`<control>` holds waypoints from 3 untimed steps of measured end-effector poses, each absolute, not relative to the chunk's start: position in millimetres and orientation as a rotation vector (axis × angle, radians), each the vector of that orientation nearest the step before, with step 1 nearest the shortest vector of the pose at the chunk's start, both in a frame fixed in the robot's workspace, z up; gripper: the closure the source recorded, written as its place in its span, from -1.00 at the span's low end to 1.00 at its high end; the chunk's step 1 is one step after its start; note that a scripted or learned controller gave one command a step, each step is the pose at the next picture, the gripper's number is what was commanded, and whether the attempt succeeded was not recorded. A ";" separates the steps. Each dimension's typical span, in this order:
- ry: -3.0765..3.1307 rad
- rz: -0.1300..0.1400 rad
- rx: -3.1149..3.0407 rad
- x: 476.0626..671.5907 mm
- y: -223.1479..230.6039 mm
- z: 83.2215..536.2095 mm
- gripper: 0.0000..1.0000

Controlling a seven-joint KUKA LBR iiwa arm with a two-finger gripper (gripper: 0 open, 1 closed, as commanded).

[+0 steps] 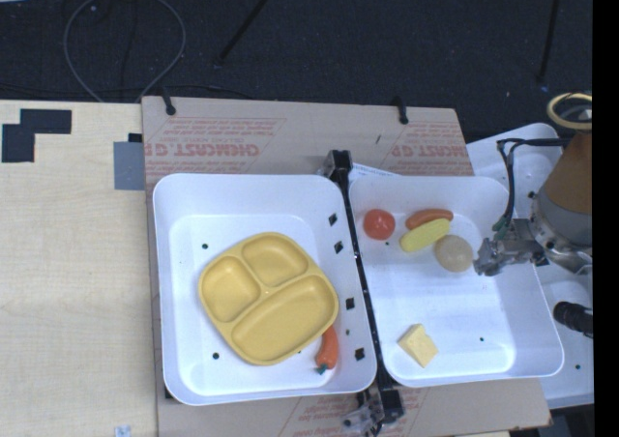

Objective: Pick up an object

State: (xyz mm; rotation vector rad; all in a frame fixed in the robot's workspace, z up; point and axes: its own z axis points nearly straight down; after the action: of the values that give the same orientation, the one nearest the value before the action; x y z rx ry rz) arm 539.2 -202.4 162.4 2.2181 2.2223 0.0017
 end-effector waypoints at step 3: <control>2.224 0.000 2.219 542.5 -209.9 282.4 1.00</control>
State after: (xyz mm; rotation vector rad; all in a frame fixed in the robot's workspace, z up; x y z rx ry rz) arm 542.5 -209.9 282.4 2.2191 2.2242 -0.0003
